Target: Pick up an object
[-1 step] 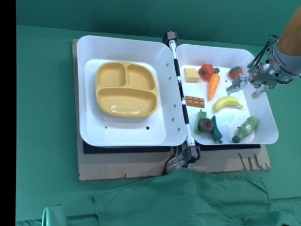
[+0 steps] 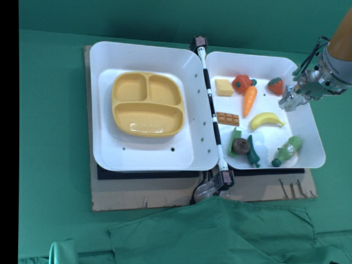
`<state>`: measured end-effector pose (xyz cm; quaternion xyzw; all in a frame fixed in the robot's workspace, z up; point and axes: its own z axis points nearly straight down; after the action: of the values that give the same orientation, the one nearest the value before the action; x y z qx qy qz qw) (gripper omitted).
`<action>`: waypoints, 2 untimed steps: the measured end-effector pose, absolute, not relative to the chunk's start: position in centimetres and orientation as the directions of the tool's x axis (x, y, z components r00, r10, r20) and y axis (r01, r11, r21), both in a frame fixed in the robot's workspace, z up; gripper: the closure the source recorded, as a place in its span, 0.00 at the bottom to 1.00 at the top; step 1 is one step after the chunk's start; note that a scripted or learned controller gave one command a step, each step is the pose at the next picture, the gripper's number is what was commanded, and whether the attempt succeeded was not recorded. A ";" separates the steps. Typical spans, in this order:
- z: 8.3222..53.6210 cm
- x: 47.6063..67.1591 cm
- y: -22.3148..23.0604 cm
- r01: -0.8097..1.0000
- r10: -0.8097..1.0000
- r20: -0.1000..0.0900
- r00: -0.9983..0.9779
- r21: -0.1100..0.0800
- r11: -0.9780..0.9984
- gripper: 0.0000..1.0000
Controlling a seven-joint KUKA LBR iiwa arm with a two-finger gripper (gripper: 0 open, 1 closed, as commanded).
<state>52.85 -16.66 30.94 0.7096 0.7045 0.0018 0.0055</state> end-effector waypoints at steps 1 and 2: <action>21.6 56.7 -18.7 1.000 1.000 -0.003 0.005 0.000 -0.005 1.00; 19.3 62.6 -18.7 1.000 1.000 -0.005 0.001 0.008 -0.001 1.00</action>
<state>62.62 -18.71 19.32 0.7075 0.7067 0.0014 0.0046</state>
